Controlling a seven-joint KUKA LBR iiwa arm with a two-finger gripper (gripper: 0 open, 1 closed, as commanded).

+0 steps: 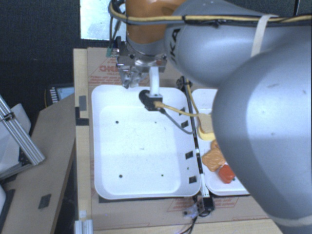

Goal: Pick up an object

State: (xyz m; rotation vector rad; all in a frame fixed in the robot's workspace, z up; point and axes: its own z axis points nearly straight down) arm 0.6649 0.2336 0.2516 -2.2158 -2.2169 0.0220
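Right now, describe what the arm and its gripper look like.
The arm is smooth, rounded grey casing with an orange band above the wrist and dark lettering on the grey shell. A yellow cable runs along it, with a pale strap around it. The gripper is small, grey metal.

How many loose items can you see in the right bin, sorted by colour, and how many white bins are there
Yellow items: 1
Orange-tan items: 1
Red items: 1
Total loose items seen in the right bin: 3; the arm hides much of that bin, so more may lie under it.
White bins: 2, left bin and right bin.
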